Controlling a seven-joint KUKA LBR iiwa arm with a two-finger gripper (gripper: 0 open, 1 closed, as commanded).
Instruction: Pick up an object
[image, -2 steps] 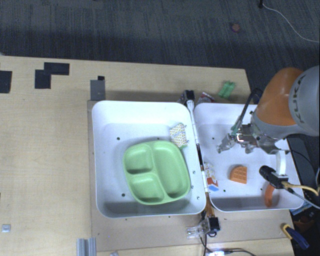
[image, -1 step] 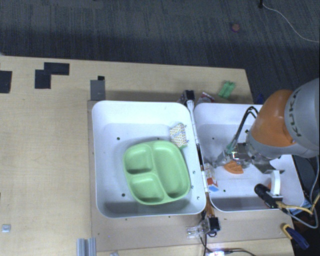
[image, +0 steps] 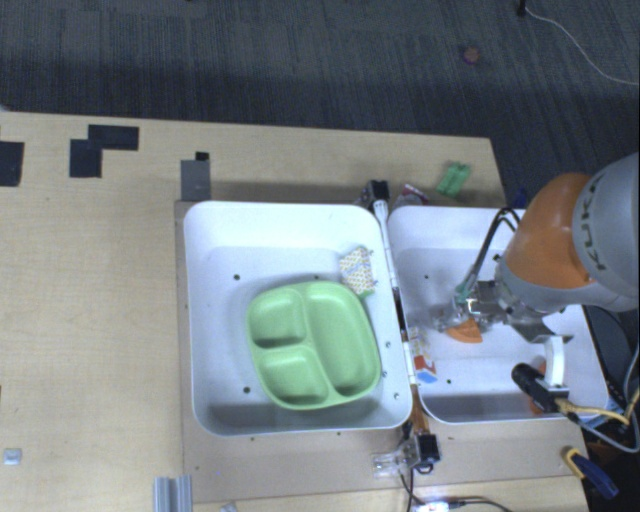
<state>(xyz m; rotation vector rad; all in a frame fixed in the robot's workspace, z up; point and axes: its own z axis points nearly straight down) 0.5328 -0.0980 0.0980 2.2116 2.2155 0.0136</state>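
Observation:
My gripper reaches down into the right bin, near its middle. A small orange object lies on the bin floor directly beneath and just in front of the gripper tip; whether they touch is unclear. A little red and blue item rests by the bin's left wall. In the left bin sits a green divided plate, with a small patterned yellow-white piece beside its far right corner.
A green object lies on the bench behind the right bin. Black patches mark the bench at the far left. The arm's orange band hangs over the right bin's right side.

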